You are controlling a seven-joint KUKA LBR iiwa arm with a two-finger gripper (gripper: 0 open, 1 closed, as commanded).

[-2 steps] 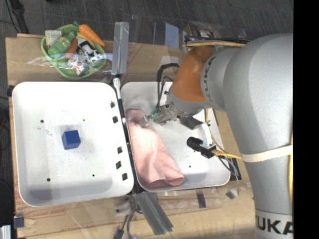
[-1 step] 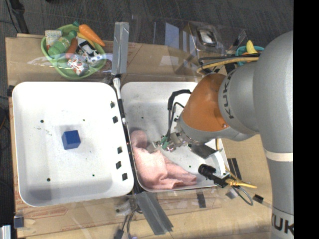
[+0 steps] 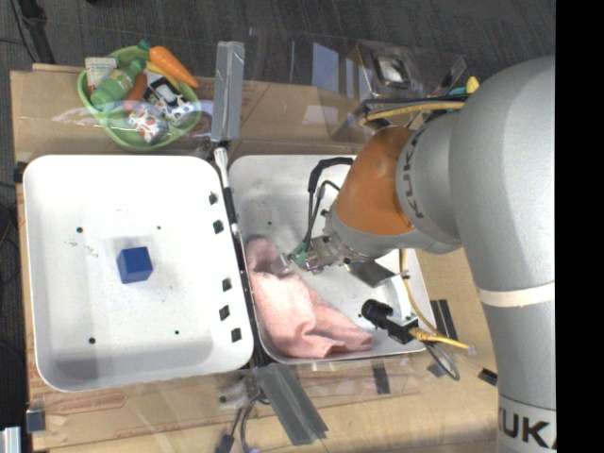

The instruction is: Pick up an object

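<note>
Left bin (image 3: pixel 113 206): a shallow white tray is seen on the left of the bench (image 3: pixel 42 97), set edge to edge with its neighbour.
Right bin (image 3: pixel 274 187): a second white tray is seen just to the right of the first; the arm is reached into it from the right.
Blue cube (image 3: pixel 135 264): one small block is shown alone on the floor of the left bin, near its middle and well apart from the walls.
Pink cloth (image 3: pixel 302 317): a crumpled cloth is spread over the near left part of the right bin, against the wall shared with the left bin.
Arm (image 3: pixel 491 159): the grey arm is bent over the right bin, and its orange band (image 3: pixel 373 196) is seen above the far half of that bin.
Gripper (image 3: pixel 300 256): the tool is lowered at the far end of the pink cloth, touching it or just above it; whether it is apart, together or clamped on the cloth cannot be told.
Green bowl (image 3: pixel 115 132): a bowl of small toys, an orange carrot (image 3: pixel 172 63) among them, is placed on the bench beyond the far edge of the left bin.
</note>
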